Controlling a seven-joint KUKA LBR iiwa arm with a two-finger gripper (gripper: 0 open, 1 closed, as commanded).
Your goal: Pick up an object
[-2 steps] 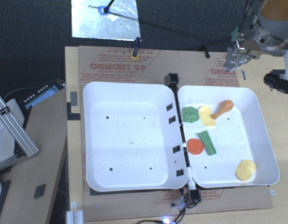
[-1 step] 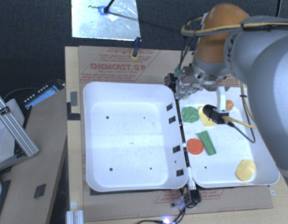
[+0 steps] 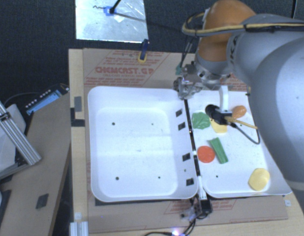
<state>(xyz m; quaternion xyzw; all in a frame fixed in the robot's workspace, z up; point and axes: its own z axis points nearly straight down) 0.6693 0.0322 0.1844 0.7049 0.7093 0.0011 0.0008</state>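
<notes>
We see our gripper (image 3: 185, 88) hovering at the right bin's (image 3: 239, 183) far left corner, near the green leaf (image 3: 201, 120), its pincer state impossible to tell.

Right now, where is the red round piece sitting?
The red round piece lies in the right bin, close to the divider between the bins, touching the green block on its right and below the green leafy piece.

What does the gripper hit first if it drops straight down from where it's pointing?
Probably the rear rim of the right white bin near the divider, or bare floor just inside. The gripper hangs behind the flat green leaf-shaped piece; depth is unclear.
</notes>
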